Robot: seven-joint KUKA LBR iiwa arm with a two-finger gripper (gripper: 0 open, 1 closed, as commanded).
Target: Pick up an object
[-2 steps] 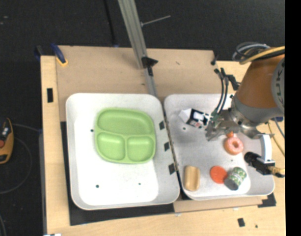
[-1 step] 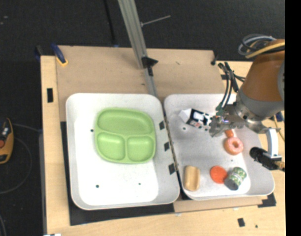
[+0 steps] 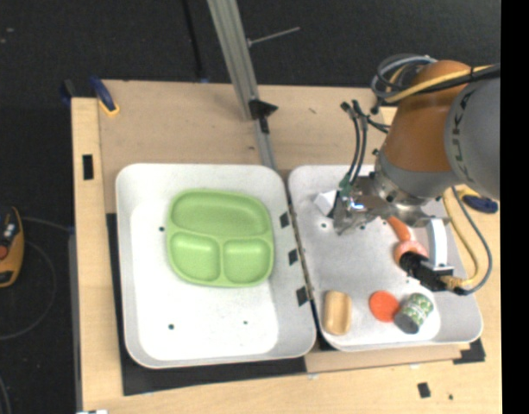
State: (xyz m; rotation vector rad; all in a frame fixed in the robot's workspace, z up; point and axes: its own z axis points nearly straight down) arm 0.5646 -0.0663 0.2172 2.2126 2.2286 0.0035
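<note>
My gripper (image 3: 345,211) hangs low over the upper left part of the right bin (image 3: 359,270), under the orange wrist band. No object shows in its grasp. A tan bread-shaped piece (image 3: 336,312) lies near the bin's front left. Just right of it sits a small orange round thing (image 3: 382,305), and beside that a grey-green can-like object (image 3: 413,311). An orange carrot-like piece (image 3: 400,233) lies right of the gripper, partly under the wrist.
The left bin (image 3: 143,317) holds a green divided plate (image 3: 220,236). A grey metal post (image 3: 234,50) leans in from the back towards the seam between the bins. Bare bin floor lies between the gripper and the front objects.
</note>
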